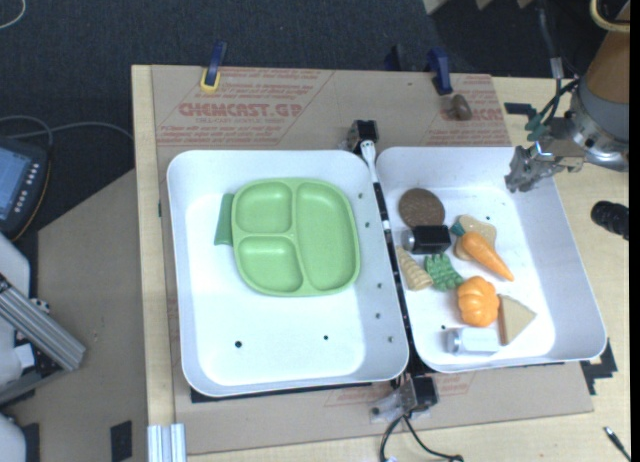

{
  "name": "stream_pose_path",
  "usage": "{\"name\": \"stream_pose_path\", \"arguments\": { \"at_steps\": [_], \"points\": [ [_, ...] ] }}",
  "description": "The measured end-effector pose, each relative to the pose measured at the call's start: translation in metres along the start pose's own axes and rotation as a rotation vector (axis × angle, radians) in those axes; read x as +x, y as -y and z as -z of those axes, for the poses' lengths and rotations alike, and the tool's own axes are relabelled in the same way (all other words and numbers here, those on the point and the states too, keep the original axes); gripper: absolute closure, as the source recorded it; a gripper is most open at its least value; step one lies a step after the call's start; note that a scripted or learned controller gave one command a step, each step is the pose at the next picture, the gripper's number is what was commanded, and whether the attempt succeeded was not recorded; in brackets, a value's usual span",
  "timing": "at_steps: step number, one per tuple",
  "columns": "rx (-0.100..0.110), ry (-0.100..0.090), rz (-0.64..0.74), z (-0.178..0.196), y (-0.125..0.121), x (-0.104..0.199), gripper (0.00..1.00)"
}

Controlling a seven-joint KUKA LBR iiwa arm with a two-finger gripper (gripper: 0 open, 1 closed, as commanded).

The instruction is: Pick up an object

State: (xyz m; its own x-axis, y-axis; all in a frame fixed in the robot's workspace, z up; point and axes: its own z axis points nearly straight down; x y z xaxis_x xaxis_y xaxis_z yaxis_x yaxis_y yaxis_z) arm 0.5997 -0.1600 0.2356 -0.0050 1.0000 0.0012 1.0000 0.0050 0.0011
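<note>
Camera view, quick notes: we see the grey arm's jaws [524, 172] at the right bin's [570, 250] 1 o'clock corner, hanging over the rim; we cannot tell how they are set, too small and blurred. Nothing visible between them. Task objects all sit in the right bin: orange plastic carrot [485, 253], small orange pumpkin [478, 300], brown round disc [421, 206], black block [430, 239], green toy piece [441, 273], tan wedge [515, 317]. The carrot is nearest, lying at roughly 7 o'clock from the jaws, long axis running 10 to 4 o'clock. We judge the next move a short reach down-left. Left bin [200, 330] carries a green sectioned plastic plate [296, 235]; bench [150, 250] underneath.
</note>
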Motion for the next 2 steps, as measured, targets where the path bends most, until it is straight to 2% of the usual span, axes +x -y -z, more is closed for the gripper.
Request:
{"name": "stream_pose_path", "arguments": {
  "at_steps": [1,2],
  "points": [
    [0.003,-0.001,0.001,-0.014,-0.013,0.056,1.00],
    [0.000,-0.001,0.002,-0.001,-0.012,0.110,1.00]
  ]
}}
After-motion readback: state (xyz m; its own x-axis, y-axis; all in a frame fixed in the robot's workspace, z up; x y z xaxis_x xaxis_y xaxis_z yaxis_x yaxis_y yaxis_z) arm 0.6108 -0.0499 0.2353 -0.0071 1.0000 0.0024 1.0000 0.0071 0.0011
